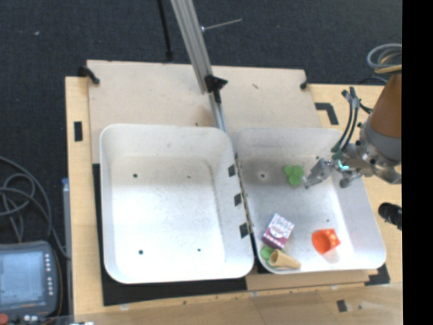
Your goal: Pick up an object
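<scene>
I see the gripper (pixel 316 175) low in the right bin (pixel 352 252), just beside the green object (pixel 293 175) at its left; I cannot tell its state. The purple box (pixel 278 231), orange cup (pixel 325 240) and cone (pixel 285 261) lie near the front wall. The left bin (pixel 115 181) sits alongside on the wooden bench (pixel 149 90).

Bench (pixel 78 181) bearing two white bins (pixel 169 202)
</scene>
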You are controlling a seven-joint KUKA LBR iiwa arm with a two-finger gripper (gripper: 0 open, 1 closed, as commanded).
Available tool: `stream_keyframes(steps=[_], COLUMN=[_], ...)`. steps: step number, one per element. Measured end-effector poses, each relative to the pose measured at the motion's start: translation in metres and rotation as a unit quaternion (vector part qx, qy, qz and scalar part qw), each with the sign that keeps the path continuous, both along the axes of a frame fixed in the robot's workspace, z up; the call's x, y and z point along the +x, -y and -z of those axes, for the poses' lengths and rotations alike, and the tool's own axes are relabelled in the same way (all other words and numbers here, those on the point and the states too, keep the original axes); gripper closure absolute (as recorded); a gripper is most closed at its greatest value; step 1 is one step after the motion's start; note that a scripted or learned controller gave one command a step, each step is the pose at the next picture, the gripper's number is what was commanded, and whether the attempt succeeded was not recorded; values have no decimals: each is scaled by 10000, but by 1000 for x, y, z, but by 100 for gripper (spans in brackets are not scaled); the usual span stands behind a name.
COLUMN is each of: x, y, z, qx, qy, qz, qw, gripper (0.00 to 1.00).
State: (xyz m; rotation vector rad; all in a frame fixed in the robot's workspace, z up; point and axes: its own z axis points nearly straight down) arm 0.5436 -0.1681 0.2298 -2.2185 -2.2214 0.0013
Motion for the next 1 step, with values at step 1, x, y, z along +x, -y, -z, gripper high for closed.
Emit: stream_keyframes(steps=[1], x=[1], y=[0], z=[-2], qx=[-5], qy=[22], qz=[2], qw=[10000], gripper=[0])
